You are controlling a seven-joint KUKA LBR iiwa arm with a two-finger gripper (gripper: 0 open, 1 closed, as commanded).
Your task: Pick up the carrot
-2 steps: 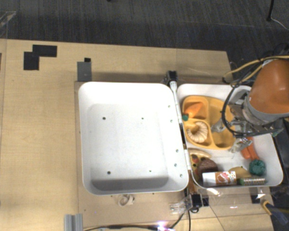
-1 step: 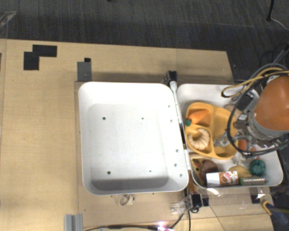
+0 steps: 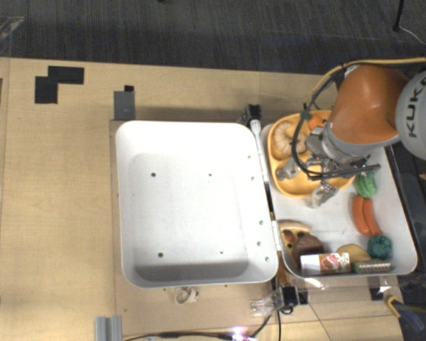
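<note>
The carrot (image 3: 366,216) lies in the right bin (image 3: 405,241) near its right wall, an orange body with a green leafy top (image 3: 368,185) pointing to the far side. My gripper (image 3: 306,182) hangs over the bin's far half, left of the carrot's top and above the near edge of a yellow bowl-like dish (image 3: 283,153). Its two grey fingers stand apart, one (image 3: 288,170) over the dish and one (image 3: 322,193) just off its rim. Nothing shows between them. The arm's orange band covers the bin's far right corner.
The right bin's near end holds a white bottle with a red label (image 3: 326,263), a brown item (image 3: 307,244), a pale yellow piece (image 3: 351,251) and a dark green round item (image 3: 380,247). The left bin (image 3: 192,201) stands beside it.
</note>
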